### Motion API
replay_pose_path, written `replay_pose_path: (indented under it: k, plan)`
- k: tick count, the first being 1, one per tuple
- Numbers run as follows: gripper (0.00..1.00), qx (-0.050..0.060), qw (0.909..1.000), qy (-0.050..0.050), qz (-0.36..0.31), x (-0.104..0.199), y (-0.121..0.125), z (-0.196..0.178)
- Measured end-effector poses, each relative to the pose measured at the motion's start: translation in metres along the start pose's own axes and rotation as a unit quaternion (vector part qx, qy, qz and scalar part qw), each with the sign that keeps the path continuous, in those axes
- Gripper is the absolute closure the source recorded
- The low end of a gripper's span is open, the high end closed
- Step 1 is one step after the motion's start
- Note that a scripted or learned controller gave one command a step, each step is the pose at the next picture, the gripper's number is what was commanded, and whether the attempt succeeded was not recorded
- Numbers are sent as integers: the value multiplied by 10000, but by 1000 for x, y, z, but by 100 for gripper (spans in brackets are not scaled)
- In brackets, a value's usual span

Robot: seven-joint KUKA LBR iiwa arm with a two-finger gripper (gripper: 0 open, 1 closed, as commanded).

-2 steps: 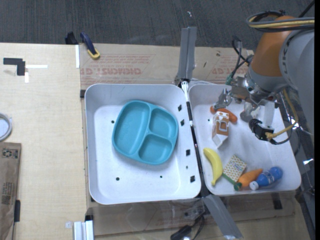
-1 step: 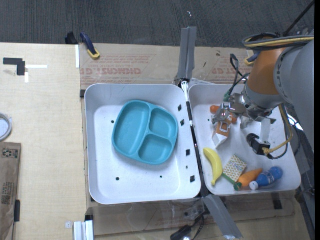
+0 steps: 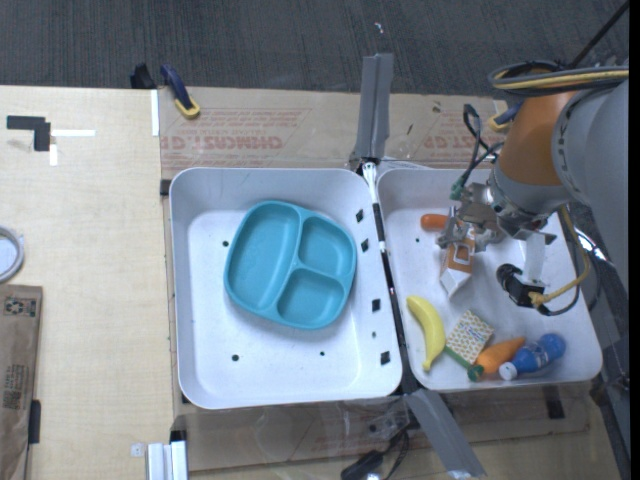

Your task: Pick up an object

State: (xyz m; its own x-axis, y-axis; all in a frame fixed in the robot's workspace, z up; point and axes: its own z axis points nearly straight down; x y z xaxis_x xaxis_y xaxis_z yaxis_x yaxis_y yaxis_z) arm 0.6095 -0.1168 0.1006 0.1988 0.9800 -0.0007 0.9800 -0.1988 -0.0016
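My gripper is low over the upper middle of the right bin, reaching in from the right. Directly under its tip lies a small orange and white box with a white piece just below it; whether the gripper touches the box is unclear. An orange object lies just left of the gripper. Along the bin's front lie a yellow banana, a patterned square packet, an orange carrot-like piece and a blue bottle.
The left bin holds a teal divided plate. A grey divider post stands behind the seam between the bins. A black cable loop hangs from the arm over the right bin. A tape roll lies at the far left.
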Motion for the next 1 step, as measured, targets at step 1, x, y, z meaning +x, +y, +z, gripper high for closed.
replay_pose_path:
  k: [1]
  plan:
    - [100, -3, 9998, -7, -191, 56, 39, -91]
